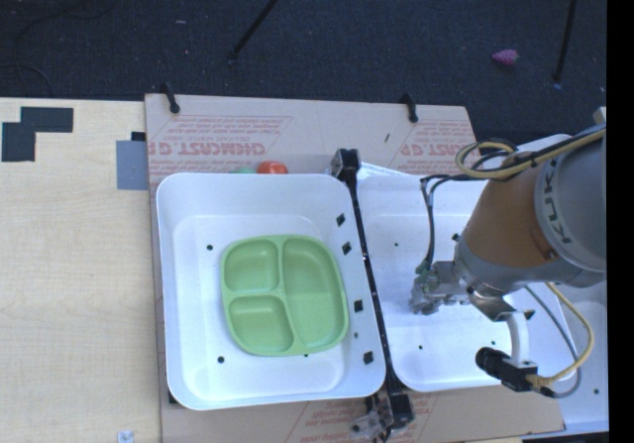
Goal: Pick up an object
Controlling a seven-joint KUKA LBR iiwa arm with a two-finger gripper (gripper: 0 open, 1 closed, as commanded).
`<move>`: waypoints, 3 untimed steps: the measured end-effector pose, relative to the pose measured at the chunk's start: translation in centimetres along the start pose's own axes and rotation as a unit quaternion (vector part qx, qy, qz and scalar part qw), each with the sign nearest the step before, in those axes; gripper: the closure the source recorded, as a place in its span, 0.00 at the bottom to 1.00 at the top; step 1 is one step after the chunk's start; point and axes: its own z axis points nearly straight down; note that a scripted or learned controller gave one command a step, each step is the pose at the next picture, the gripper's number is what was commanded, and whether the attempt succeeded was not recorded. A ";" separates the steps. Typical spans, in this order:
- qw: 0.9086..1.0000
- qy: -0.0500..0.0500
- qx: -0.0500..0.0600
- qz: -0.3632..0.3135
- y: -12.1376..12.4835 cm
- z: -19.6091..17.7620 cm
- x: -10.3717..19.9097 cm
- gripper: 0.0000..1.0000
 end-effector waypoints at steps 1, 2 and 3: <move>1.000 -0.001 -0.003 -0.002 -0.8 -4.5 0.2 1.00; 1.000 -0.001 -0.004 -0.004 -0.8 -10.5 -0.4 1.00; 1.000 -0.001 -0.003 -0.004 -0.8 -13.3 -0.6 1.00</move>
